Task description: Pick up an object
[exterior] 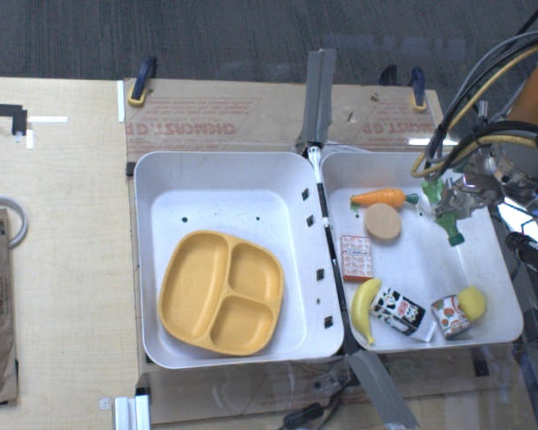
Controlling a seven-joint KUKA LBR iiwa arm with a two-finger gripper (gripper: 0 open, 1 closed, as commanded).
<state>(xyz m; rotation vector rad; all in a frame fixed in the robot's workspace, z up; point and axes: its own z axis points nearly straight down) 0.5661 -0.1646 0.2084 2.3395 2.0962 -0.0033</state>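
Nearest the camera, the banana (pixel 365 308) lies lengthwise along the right bin's (pixel 498 267) front-left corner; the carrot (pixel 377 198) lies crosswise, just left of the hand (pixel 452 206), whose fingers are too cluttered to tell if spread or pinching something green

Two white bins on a pale wooden surface (pixel 63 195), the arm reaching in at the right edge.

The left bin (pixel 152 240) holds a yellow divided plate (pixel 221 291). In the right bin (pixel 502 267) lie a carrot (pixel 377 198), a tan round disc (pixel 384 223) just below it, a small red-and-white carton (pixel 356 257), a banana (pixel 365 309), a black-and-white carton (pixel 398 311), a small can (pixel 449 316) touching a lemon (pixel 472 302), and a green item (pixel 450 223) at the gripper (pixel 455 197), upper right of the frame; its grasp is unclear.
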